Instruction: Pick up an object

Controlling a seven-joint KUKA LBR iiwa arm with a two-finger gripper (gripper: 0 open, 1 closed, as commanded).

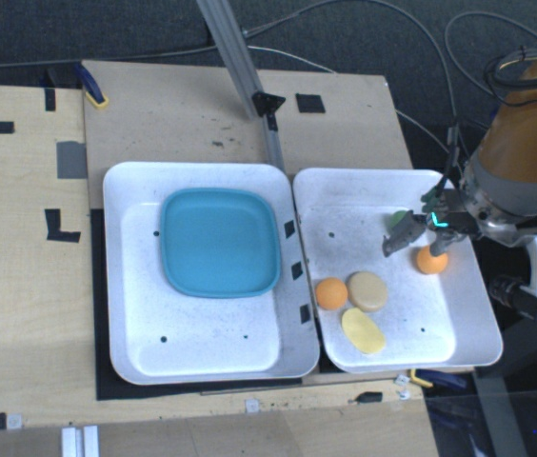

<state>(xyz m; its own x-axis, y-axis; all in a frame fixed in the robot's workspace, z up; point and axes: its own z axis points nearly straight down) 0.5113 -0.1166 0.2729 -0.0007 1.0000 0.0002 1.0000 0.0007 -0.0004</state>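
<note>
The left bin [135, 350] holds a turquoise square plate [219, 241]. The right bin [468, 341] holds an orange ball [331, 293], a beige round piece [368, 290], a yellow oval piece [363, 331] and a second orange ball [431, 260]. The gripper [419, 236] hangs just beside that second ball with nothing visibly between its fingers; how far apart they stand, I cannot tell
</note>
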